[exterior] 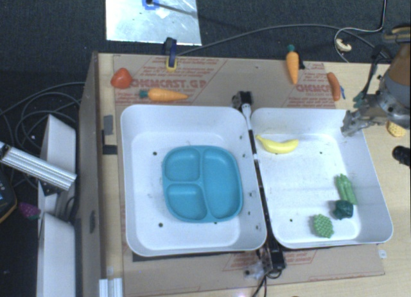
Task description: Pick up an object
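Judging by looks, banana [277,144] in right bin [379,186] is light, rigid, slick plastic, so grip mid-body across the curve; jaws' state: can't tell.

A blue divided plate [202,183] lies in the white bin [138,161] well apart from the gripper [359,120], towards the view's left. On the cardboard behind the bins, a small orange-red vegetable [333,86] lies near the gripper, a carrot [292,66] further off, and another carrot [167,95] and a red tomato [121,78] furthest away.
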`<state>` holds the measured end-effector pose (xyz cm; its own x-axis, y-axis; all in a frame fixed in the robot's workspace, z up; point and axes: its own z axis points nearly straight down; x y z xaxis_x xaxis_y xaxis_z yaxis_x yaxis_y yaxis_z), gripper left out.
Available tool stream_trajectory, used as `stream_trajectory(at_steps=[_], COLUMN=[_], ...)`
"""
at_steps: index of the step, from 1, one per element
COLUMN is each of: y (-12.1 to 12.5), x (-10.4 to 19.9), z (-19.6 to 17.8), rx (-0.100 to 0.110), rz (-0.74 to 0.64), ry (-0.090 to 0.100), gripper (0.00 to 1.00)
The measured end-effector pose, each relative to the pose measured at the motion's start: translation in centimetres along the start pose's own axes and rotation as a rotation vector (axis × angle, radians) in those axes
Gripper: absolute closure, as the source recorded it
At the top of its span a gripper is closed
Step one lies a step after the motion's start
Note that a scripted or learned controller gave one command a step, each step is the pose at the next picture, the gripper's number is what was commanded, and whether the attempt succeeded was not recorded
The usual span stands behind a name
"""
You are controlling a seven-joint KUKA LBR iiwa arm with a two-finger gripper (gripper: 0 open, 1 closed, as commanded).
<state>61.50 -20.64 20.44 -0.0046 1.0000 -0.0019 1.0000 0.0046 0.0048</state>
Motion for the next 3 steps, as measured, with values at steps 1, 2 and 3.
stream_trajectory(at_steps=[1,2,3], y=[5.0,5.0,2.5], x=[0.0,0.0,2.6], z=[-0.1,-0.1,4.8], rx=[0.001,0.001,0.004], rz=[0.000,0.000,0.000], ry=[0.000,0.000,0.002], gripper=[1.00,0.00,0.00])
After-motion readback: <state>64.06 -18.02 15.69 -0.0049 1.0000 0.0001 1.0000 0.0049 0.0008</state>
